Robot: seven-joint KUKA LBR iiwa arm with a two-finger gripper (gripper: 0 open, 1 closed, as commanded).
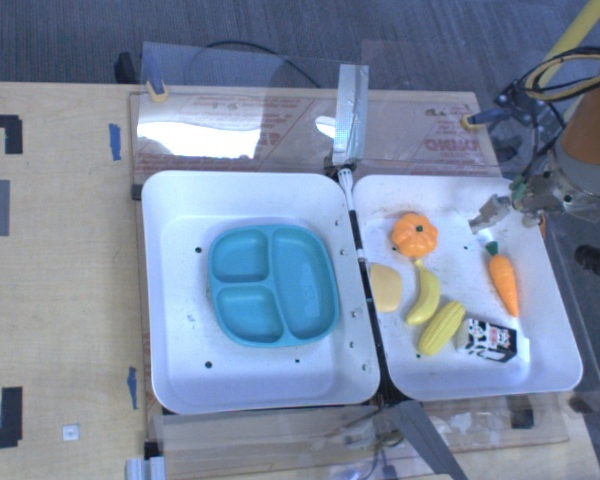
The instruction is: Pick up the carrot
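Note:
The carrot (504, 283), orange with a small green top, lies lengthwise near the right wall of the right bin (560, 368). My gripper (510, 214) hangs over the bin's back right corner, just above and behind the carrot's green end. Its fingers stand apart with nothing between them, so it looks open. The grey arm with its orange band comes in from the right edge.
The right bin also holds a small orange pumpkin (415, 235), a pale yellow piece (385, 286), a banana (425, 296), a corn cob (440, 328) and a black-and-white carton (492, 340) just below the carrot. A blue divided plate (273, 283) sits in the left bin (170, 268).

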